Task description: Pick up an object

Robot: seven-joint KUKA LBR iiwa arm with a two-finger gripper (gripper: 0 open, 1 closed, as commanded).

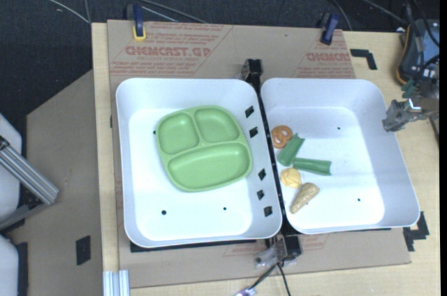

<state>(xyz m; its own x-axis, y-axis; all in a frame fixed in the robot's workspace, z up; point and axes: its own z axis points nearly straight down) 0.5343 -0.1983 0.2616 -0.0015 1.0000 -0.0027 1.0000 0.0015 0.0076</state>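
Observation:
Several small toy foods lie at the left side of the right bin (363, 95). An orange ring (281, 136) sits by the divider, with a green piece (290, 149) just below it. A longer green pod (312, 165) lies to their right. Below those are a yellow lump (291, 178) and a beige cone-shaped piece (304, 197). My gripper (399, 114) is at the right bin's right rim, well away from all of them, with nothing seen in it. The view is too small and dark there to read its state.
A green divided plate (203, 148) lies in the left bin (133, 148). A black divider strip (262, 148) runs between the bins. Clamps (139, 21) hold the cardboard backing at the far edge. Cables lie on the dark floor behind.

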